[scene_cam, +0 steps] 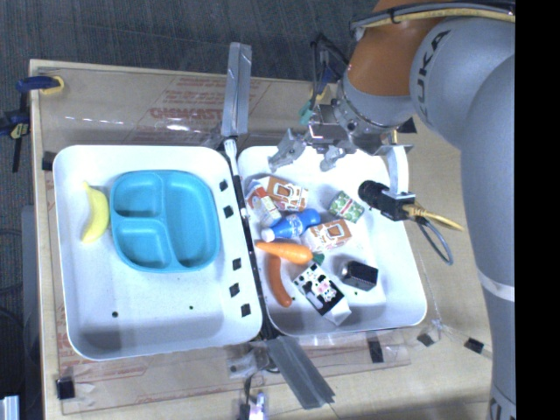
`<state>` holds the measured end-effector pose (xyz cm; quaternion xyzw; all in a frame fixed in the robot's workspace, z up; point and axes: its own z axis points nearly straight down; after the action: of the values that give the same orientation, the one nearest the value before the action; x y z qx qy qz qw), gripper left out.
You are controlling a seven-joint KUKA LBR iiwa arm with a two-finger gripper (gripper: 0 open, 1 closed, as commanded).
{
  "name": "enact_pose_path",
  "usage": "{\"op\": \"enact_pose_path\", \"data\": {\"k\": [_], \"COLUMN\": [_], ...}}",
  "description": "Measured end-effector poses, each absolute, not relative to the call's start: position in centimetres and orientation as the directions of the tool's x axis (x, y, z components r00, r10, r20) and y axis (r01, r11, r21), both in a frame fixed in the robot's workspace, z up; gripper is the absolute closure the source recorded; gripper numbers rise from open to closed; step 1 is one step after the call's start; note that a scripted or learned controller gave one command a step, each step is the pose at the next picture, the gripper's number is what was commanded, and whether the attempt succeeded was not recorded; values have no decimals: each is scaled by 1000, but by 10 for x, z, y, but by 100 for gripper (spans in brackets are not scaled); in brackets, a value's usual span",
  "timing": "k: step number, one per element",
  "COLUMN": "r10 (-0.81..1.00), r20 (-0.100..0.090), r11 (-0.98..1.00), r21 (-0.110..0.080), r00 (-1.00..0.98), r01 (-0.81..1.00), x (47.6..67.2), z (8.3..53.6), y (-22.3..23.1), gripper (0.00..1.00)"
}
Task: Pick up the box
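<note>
Grey metal fingers of your hand [310, 150] hang spread and unladen over the right bin's [404, 297] far rim. Your cow-patterned cardboard box [321, 293] lies tilted near that bin's front edge, beside a smooth orange carrot [283, 251].

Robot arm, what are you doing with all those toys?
The grey and orange arm reaches in from the right, and its gripper hovers open above the far edge of the right bin. It holds nothing. Below it lies a heap of small cartons, among them a black-and-white box, plus a carrot. The left bin holds a blue tray and a banana.
</note>
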<state>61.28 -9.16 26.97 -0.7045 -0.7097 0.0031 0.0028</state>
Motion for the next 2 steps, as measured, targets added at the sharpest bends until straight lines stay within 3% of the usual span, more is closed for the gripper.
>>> {"op": "enact_pose_path", "data": {"k": [1, 2], "r10": [997, 945], "r20": [1, 2], "r11": [72, 328], "r21": [-9, -4], "r00": [-72, -328], "r01": [997, 945], "x": [602, 543], "z": [169, 231], "y": [-121, -168], "gripper": [0, 0]}}
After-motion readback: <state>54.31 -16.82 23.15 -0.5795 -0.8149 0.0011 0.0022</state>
